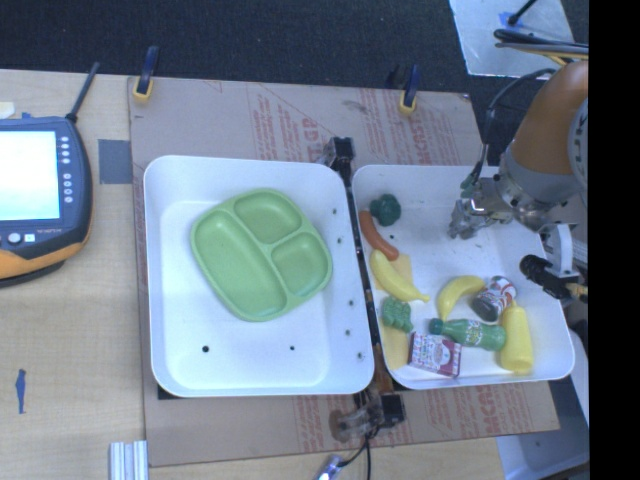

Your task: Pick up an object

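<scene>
You're looking at an early stage — nothing is sitting between the fingers, so the pick isn't done yet. The end effector (470,218) is hovering over a bare patch at the far side of the right bin (430,183), and you can't tell whether its fingers are spread or pressed together; they're too small and blurred. All of the grasp and lift is remaining, by my read.

Candidates are all lying in the right bin: a dark green broccoli-like piece (385,209) near the far left corner, an orange carrot (377,236) just below it, a yellow banana (397,277) along the left wall, a second banana (458,290) mid-bin, a small can (494,297) beside it, a green bottle (468,333), a yellow bottle (516,339) at the near right, a red-and-white carton (435,355) and a small green toy (397,315).

The left bin (165,268) is holding a green divided plate (262,253) — tilted diagonally. Both bins are resting on the surface (60,368).
</scene>
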{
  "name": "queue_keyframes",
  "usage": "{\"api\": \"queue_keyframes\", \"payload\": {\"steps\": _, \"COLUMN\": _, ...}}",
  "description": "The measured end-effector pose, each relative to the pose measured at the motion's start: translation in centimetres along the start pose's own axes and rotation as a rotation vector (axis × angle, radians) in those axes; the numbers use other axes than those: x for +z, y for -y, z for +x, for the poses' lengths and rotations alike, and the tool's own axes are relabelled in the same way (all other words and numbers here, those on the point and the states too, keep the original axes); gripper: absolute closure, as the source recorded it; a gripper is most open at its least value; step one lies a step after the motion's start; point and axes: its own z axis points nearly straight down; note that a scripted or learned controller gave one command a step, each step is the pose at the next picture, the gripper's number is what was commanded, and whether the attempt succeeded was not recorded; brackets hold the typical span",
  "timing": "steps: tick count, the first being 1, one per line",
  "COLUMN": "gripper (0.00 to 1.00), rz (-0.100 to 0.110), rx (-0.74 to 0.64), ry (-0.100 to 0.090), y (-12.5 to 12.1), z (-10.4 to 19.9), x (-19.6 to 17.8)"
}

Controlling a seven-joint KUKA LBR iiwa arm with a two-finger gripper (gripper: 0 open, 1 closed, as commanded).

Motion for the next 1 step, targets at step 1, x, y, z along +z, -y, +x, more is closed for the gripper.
{"api": "queue_keyframes", "payload": {"steps": 1, "gripper": 0.0, "rz": -0.001, "rx": 0.001, "ry": 0.001, "y": 1.82, "z": -3.99, "x": -11.77}}
